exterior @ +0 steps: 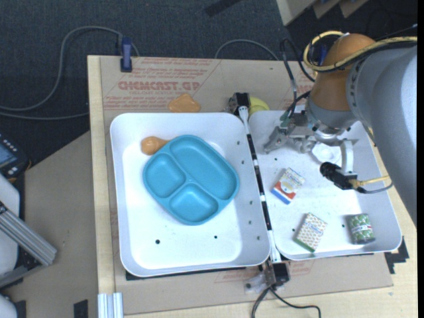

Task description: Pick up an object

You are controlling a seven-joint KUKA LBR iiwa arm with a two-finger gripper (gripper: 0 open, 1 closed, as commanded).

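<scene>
Presently we hover the pincer (301,140), fingers spread and empty, at right bin's (384,240) far end; next, descend onto small carton (287,185).

Bench (99,177); two white bins (132,244) side by side

Bench evenly lit from overhead, picture a bit soft.
I see the white bins (132,177) bright, nearly washed out, with faint shadows under the blue tray (191,177); dark floor (53,12) grainy; the arm (391,91) looms large and blurred at right.
</scene>
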